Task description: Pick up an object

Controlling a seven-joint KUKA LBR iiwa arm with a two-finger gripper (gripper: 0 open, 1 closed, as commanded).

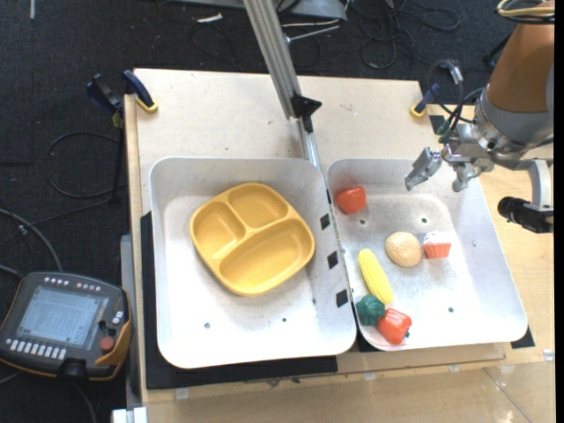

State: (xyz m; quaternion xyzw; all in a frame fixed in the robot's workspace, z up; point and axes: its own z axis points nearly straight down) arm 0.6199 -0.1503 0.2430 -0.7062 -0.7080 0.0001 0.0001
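One fixed camera looks down aslant on both bins.

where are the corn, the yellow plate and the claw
corn [375, 274], camera view, middle of the cob
yellow plate [253, 237], camera view, ridge between its compartments
claw [443, 173], camera view, midway between its fingertips

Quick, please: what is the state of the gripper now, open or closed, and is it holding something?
Gripper: open, holding nothing, above the far edge of the right bin.
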